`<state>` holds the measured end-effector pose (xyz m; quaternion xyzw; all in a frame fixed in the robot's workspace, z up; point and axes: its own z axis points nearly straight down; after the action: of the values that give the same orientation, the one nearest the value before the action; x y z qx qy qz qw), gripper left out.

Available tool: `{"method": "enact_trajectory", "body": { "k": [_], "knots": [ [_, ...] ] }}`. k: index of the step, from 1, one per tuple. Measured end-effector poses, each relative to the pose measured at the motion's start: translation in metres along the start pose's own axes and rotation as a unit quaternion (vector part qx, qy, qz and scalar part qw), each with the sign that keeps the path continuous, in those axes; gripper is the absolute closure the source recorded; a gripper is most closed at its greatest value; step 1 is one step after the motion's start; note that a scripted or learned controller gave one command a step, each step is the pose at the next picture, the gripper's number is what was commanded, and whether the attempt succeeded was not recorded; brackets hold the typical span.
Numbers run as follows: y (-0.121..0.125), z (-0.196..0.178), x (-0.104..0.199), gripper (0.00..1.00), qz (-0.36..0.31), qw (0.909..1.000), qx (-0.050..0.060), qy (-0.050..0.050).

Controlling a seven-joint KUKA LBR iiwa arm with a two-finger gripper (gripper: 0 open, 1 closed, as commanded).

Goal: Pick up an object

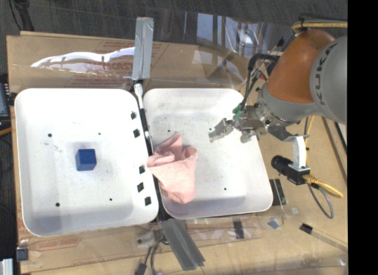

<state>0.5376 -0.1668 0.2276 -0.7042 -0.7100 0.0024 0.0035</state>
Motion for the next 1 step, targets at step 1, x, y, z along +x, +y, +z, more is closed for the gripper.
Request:
{"method": "enact_trajectory", "body": {
  "k": [1],
  "knots": [
    [0.0347, 0.1378, 0.0324, 0.00, -0.087, 0.9962, -0.002, -0.001]
  ]
}}
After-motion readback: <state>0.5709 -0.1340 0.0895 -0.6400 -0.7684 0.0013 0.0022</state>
